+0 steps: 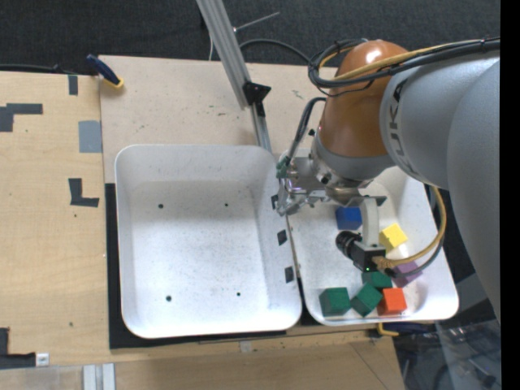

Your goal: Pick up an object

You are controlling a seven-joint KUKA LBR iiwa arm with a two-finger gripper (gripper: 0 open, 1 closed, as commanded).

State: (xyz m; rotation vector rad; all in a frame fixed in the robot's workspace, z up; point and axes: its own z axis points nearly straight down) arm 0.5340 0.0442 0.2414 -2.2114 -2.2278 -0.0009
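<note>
A: Anything lifted yet?
B: Not that I can see. Past the left bin (195, 242), the gripper (289, 195) hovers at the right bin's (318, 254) inner rim; parted or together, I cannot tell. The green block (334, 301), blue block (348, 216) and orange block (392, 300) lie there, unpicked.

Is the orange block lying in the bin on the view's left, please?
No, the orange block lies in the right-hand bin, beside a green block.

Small coloured blocks (334, 301) lie clustered in the right bin (318, 254).
</note>
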